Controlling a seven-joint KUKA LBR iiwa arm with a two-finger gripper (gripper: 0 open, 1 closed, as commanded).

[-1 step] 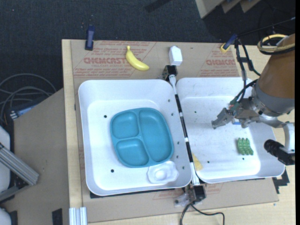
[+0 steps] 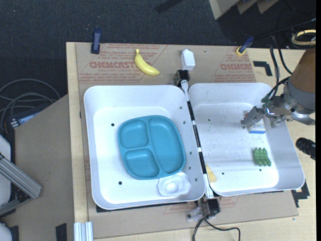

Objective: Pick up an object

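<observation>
My gripper (image 2: 261, 117) hangs over the upper right part of the right bin (image 2: 225, 134), at the end of the grey arm coming in from the right. Just below it lies a small white and blue object (image 2: 257, 129), close to or touching the gripper's tip. A green bumpy object (image 2: 261, 156) rests on the bin floor a little nearer the front. In the left bin (image 2: 100, 134) sit a blue divided plate (image 2: 149, 146) and a small white object (image 2: 171, 186) at the front right corner.
A yellow banana (image 2: 145, 64) lies on the cardboard bench behind the left bin. A white block (image 2: 187, 59) and a black clip sit at the back between the bins. Cables run along the right side near the arm.
</observation>
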